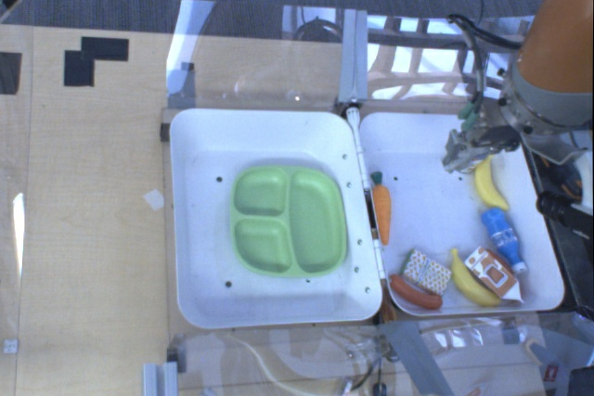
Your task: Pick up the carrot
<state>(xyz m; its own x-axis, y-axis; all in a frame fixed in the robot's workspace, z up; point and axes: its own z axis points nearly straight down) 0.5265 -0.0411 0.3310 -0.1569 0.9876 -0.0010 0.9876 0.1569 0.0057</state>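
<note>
The small orange carrot with a green top (380, 210) lies against the right white bin's (422, 153) left wall, well apart from the grey two-finger gripper (461, 153); whether it is clenched, I cannot tell.

My claw (464, 149) looks soft and a little blurred in bright, even daylight. Both bins (278, 130) to my left glare near-white with faint shadows. Behind me, pale window reflections streak the glass (408, 60). The bench edges far left stay sharp.
</note>
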